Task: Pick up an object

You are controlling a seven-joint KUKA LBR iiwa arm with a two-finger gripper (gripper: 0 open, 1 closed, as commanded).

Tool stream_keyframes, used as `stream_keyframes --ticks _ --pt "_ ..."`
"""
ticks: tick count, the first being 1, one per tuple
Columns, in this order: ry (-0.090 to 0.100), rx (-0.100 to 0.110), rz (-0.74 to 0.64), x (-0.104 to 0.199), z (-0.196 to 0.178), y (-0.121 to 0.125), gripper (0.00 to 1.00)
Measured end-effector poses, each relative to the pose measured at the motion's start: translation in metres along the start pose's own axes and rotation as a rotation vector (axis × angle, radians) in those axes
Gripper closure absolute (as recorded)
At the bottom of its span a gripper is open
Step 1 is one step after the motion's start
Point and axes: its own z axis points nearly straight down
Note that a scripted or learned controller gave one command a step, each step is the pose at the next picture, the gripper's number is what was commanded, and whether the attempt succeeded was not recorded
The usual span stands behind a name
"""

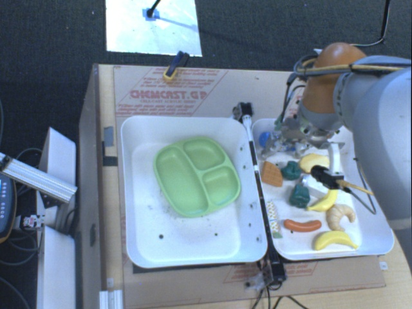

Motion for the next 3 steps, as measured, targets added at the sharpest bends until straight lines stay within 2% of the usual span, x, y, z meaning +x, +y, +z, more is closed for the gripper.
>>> stream_keyframes --ticks 3 --pt "0.002 0.0 0.0 -0.0008 0.0 0.0001 0.0"
